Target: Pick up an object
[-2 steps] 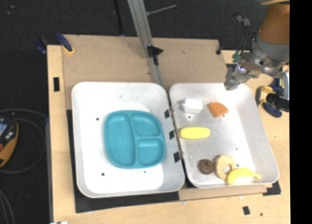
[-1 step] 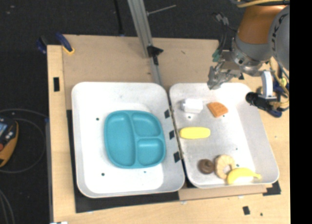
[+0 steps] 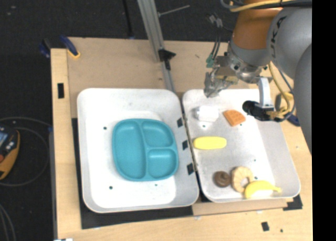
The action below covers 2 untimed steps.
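My gripper hangs over the far left corner of the right bin, its fingers close together with nothing seen between them. Just below it lies a small white block. To that block's right is an orange wedge. A yellow oblong piece lies near the bin's left wall. At the near side sit a brown round piece, a beige cookie-like piece and a yellow banana-like piece.
The left bin holds a teal divided plate. A grey metal post rises behind the bins. The arm's orange band and grey body fill the upper right.
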Motion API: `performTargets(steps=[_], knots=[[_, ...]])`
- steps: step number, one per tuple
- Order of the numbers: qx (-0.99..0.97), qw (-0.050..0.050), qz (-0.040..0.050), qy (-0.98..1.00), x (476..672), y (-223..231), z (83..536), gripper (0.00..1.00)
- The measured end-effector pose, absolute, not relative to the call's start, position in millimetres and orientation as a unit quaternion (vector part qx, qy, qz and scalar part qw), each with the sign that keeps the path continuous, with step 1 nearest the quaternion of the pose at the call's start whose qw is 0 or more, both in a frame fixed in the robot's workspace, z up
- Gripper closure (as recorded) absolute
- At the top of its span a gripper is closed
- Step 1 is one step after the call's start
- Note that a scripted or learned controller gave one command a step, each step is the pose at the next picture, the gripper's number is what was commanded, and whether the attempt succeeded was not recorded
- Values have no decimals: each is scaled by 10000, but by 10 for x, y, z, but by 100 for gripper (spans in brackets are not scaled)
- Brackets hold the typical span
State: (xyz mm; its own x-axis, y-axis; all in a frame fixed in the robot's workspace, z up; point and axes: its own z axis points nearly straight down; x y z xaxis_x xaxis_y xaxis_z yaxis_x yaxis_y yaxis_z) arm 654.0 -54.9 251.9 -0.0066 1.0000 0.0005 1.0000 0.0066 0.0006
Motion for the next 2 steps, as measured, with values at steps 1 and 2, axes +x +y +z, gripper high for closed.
performTargets(steps=[1, 2], knots=[[7048, 6, 8, 7094, 6712, -79, 2457, 100], [7053, 9, 6, 7090, 6744, 337, 2413, 100]])
